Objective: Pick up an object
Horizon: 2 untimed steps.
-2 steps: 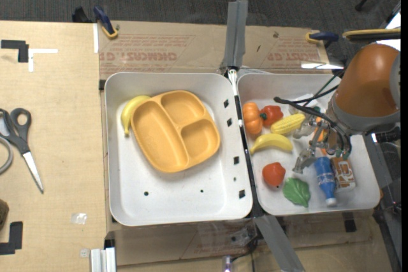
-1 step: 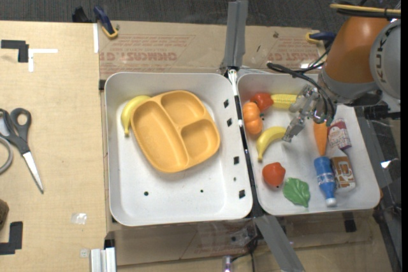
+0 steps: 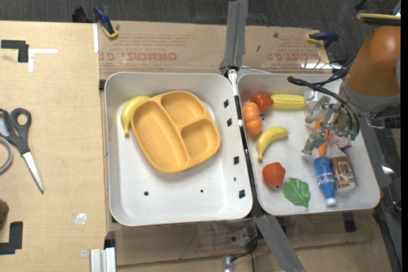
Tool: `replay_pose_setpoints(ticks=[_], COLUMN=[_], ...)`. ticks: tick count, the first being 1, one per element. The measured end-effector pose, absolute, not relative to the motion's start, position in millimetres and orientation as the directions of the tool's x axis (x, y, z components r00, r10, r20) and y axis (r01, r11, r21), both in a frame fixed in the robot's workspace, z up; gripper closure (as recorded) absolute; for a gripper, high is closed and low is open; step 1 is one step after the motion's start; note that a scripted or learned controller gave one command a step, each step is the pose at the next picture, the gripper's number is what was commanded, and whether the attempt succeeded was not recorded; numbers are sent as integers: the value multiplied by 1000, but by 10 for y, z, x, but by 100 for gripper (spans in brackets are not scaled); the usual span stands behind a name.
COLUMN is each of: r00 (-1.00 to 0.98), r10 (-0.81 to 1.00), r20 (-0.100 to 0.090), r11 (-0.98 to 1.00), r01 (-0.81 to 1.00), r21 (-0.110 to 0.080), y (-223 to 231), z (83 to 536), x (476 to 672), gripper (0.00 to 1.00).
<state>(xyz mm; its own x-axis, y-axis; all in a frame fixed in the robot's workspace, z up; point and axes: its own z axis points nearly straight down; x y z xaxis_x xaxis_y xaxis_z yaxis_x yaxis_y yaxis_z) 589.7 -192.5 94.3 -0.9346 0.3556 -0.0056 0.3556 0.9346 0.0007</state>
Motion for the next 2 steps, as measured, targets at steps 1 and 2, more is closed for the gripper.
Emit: replay_pose_setpoints(ticks=[1,2], r00=[-934,-922], r10=[356,387], r20=[-1,-13], r11=[934,922], r01=[356,387], r21=[0,1], y=[-1910,-2084], z=[918,945], x=[5195,4841], gripper=[0,0])
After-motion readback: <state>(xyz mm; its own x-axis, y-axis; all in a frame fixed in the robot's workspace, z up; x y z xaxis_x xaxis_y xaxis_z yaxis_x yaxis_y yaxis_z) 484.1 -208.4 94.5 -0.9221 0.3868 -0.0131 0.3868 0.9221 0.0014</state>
